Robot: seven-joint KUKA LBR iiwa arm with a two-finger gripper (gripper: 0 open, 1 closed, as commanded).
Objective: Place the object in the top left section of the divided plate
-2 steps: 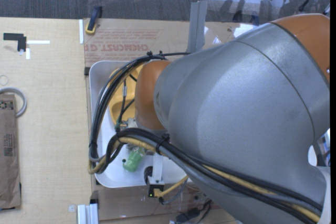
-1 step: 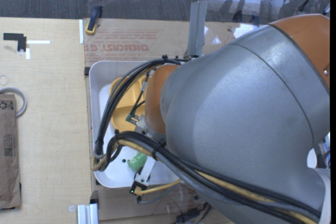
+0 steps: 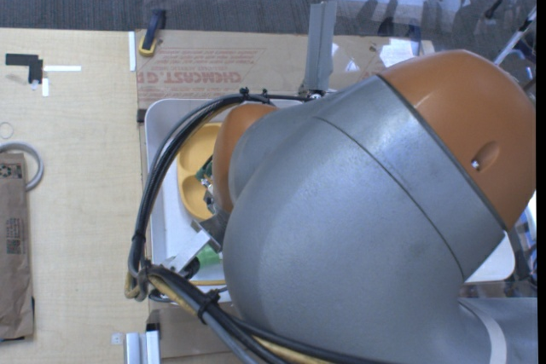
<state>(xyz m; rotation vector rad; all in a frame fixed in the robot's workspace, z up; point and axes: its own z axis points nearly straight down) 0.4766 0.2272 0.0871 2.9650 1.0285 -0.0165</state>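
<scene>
The grey arm with its orange band (image 3: 375,217) covers most of both bins. At its left edge a part of the yellow divided plate (image 3: 194,159) shows inside the left white bin (image 3: 158,119). A small green object (image 3: 206,255) peeks out under the arm near the plate's lower rim, and another dark green bit (image 3: 205,172) sits at the plate's edge by the wrist. The gripper itself is hidden beneath the arm.
Black cables (image 3: 158,183) loop along the left bin's left wall down to a bundle at its front corner. Brown cardboard (image 3: 222,64) lies behind the bin. A brown paper bag (image 3: 15,243) rests on the wooden bench at far left.
</scene>
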